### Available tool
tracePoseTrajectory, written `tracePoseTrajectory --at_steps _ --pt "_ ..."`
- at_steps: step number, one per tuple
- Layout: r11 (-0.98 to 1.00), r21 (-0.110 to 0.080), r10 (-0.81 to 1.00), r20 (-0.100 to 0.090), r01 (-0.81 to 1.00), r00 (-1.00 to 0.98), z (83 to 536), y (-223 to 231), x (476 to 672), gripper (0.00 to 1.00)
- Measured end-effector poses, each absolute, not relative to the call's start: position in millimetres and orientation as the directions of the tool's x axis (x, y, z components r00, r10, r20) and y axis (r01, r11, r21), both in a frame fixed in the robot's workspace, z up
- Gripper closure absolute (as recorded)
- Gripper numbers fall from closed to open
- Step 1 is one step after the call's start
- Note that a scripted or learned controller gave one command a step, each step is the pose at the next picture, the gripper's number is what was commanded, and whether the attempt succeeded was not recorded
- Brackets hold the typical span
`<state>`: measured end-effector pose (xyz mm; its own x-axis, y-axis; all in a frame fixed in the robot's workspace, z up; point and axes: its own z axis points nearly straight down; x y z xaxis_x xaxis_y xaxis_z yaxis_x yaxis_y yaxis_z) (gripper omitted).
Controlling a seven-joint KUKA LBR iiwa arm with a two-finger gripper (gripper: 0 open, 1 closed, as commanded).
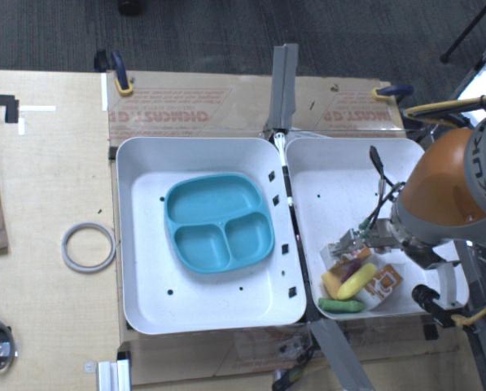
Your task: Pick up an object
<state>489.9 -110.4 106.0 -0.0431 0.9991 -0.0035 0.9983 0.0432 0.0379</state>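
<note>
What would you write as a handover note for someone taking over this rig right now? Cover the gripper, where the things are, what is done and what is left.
Gripper: low in the right bin, over the pile; open or shut cannot be told, nothing seen held.
Things: yellow banana-like piece, green piece and orange-and-white packet lie bunched at the right bin's near edge. Blue divided tray lies in the left bin.
Done: arm is at the pile.
Left: grasp one object and lift it.

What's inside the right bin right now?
In the right bin, a small pile near the front: a yellow banana-like piece, a green piece and an orange-and-white packet. The gripper sits over the pile; whatever lies beneath it and the arm is hidden.
</note>
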Motion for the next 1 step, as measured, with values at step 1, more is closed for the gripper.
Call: tracePoseTrajectory --at_steps 1 --pt "0.391 0.033 0.921 -0.014 0.920 -0.390 106.1 -136.2 489.8 0.00"
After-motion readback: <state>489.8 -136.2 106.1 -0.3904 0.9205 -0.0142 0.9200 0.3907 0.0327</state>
